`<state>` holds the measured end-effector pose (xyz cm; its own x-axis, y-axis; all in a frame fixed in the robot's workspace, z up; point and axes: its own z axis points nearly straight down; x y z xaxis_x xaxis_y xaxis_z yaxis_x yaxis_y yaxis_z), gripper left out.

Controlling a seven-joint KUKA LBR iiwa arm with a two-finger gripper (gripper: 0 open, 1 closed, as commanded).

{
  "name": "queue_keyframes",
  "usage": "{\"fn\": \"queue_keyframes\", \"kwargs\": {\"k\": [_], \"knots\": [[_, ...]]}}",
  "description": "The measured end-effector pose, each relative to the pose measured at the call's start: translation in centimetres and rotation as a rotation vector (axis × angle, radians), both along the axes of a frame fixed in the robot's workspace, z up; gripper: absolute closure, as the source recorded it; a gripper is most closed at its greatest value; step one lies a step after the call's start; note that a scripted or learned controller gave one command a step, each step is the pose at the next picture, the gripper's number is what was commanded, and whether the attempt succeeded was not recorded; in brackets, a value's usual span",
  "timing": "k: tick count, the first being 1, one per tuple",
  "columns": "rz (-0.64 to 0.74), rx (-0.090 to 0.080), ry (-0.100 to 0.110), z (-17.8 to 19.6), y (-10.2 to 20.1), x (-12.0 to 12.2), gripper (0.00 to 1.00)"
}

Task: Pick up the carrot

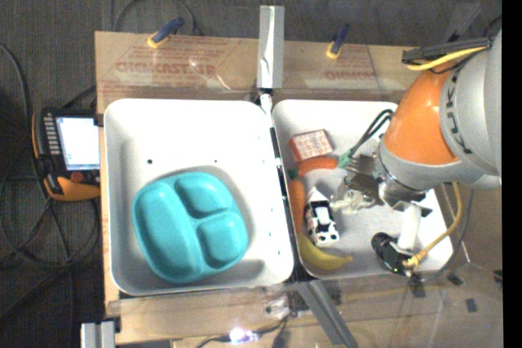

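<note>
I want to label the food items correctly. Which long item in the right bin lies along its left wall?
The carrot, orange, lying lengthwise against the left wall. The yellow banana curves along the bin's near edge instead.

"KUKA" partly readable on grey arm [477, 122], faint illegible red print on cardboard [175, 69]

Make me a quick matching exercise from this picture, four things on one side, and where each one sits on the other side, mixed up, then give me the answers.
Things:
1. turquoise divided plate
2. carrot
3. banana
4. handheld pendant

Places:
A. near edge of the right bin
B. outside the bins, left of the bench
C. in the left bin
D. along the right bin's left wall

Pairs: 1-C, 2-D, 3-A, 4-B
</note>
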<state>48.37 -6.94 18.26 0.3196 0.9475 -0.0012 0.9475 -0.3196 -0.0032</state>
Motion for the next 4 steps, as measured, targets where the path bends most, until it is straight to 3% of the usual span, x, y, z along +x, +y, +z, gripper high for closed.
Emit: {"fn": "queue_keyframes", "kwargs": {"k": [1, 2, 3, 4], "knots": [[0.359, -0.001, -0.002, 7.7, 1.6, 0.1, 1.0], [0.859, -0.001, -0.002, 9.8, -4.6, 0.0, 1.0], [1.321, 0.005, -0.002, 1.0, -2.7, 0.0, 1.0], [1.065, -0.003, -0.01, -5.6, -3.8, 0.3, 1.0]]}}
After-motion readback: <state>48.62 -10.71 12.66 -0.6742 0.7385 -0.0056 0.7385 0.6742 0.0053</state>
